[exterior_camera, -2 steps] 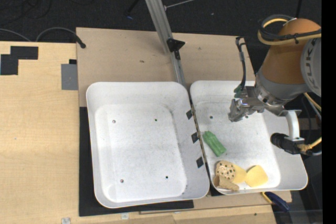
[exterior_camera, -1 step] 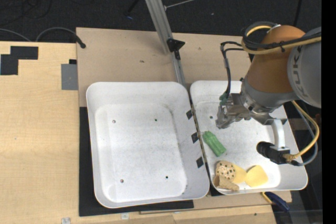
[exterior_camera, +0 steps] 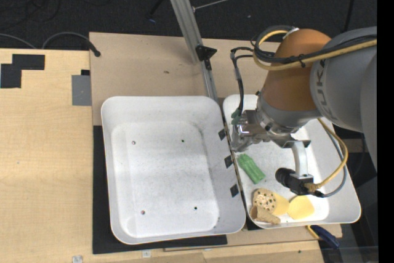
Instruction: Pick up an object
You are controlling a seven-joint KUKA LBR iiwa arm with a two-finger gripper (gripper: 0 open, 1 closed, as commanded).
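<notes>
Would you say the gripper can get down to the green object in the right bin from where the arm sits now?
Probably yes. The green object lies uncovered on the floor of the right bin, apart from the speckled piece and yellow piece nearer the front. The gripper hangs just behind it; the dividing wall alongside leaves little room.

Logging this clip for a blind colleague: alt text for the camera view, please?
A grey KUKA arm reaches from the right over the right bin, which holds a green block, a speckled cookie-like piece and a yellow object.
</notes>
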